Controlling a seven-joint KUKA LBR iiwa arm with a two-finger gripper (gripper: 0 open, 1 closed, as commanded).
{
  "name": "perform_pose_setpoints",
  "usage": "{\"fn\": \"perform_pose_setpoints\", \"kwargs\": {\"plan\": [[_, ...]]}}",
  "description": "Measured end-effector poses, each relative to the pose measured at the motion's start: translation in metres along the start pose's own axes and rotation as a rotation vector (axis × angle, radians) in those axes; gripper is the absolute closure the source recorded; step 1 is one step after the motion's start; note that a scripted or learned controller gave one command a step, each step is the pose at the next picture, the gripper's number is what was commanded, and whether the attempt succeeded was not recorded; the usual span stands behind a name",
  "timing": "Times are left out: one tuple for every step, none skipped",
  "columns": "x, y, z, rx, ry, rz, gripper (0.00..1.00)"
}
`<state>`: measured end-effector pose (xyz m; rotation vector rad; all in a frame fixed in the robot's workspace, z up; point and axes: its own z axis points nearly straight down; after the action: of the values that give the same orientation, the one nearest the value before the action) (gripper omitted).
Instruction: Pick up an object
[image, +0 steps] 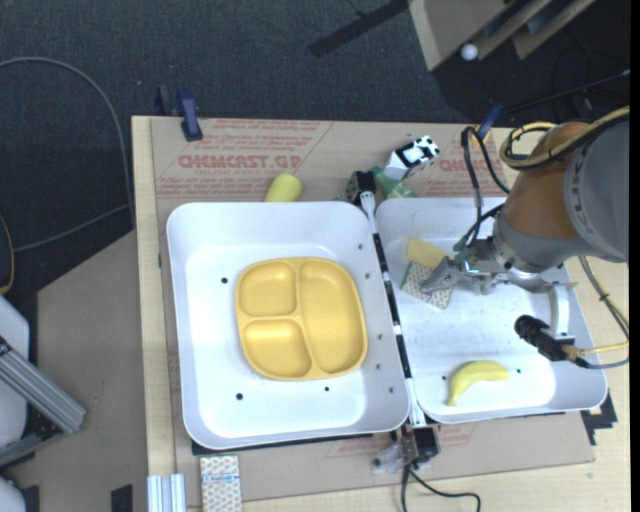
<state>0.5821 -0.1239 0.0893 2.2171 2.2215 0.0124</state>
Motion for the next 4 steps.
{"fn": "perform_pose_setpoints", "kwargs": {"plan": [[0.027,0.081,0.000,-0.003,-0.004,0.000,0.00],[-0.024,0.087,0.000,-0.004,-0.007,0.002,0.00],[-0.010,0.071,0.000,-0.002,-0.006,0.001,0.00],[-0.009,0.073,-0.011,-0.006,-0.005,0.000,1.00]]}}
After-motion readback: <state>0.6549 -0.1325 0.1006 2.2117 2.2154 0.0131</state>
